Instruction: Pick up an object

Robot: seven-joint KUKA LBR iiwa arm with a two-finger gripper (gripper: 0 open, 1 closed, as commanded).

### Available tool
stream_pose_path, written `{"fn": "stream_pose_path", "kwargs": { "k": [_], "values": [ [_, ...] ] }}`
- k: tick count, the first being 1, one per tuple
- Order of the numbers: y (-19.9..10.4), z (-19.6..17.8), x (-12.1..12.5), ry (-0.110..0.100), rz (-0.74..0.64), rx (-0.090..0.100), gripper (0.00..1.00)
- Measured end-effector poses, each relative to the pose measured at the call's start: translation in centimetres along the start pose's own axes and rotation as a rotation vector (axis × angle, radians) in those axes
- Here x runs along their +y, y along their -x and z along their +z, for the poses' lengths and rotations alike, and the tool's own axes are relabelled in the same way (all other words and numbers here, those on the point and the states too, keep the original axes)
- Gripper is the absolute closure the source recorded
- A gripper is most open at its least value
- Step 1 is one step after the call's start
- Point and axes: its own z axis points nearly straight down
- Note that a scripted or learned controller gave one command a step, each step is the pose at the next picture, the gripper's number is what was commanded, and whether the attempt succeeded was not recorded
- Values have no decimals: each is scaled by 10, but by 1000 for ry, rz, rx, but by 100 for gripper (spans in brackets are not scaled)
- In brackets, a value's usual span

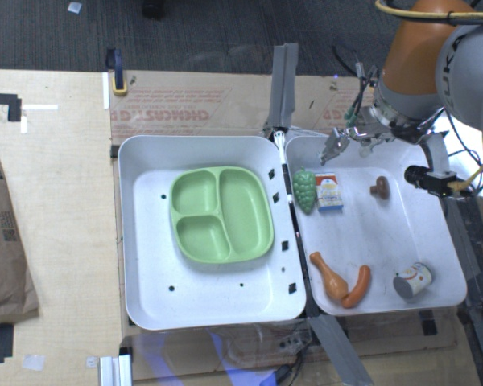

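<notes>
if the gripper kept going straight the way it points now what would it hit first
The gripper points down and leftward at the right bin's far corner. It would probably meet the bin floor first, just short of the carton; depth is unclear.

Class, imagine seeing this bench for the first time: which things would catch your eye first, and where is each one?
The pale green divided tray stands out first, lying in the middle of the left bin. Next comes the arm's orange band at top right, with the gripper over the right bin's far edge. Orange toy foods lie near that bin's front edge.
</notes>
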Motion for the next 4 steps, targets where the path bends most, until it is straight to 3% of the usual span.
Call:
{"fn": "stream_pose_path", "kwargs": {
  "k": [1, 2, 3, 4],
  "values": [
    [50, 74, -27, 0, 61, -1, 0],
    [89, 101, -52, -2, -13, 1, 0],
    [30, 48, -46, -1, 150, 0, 0],
    [19, 86, -12, 3, -39, -6, 0]
  ]
}}
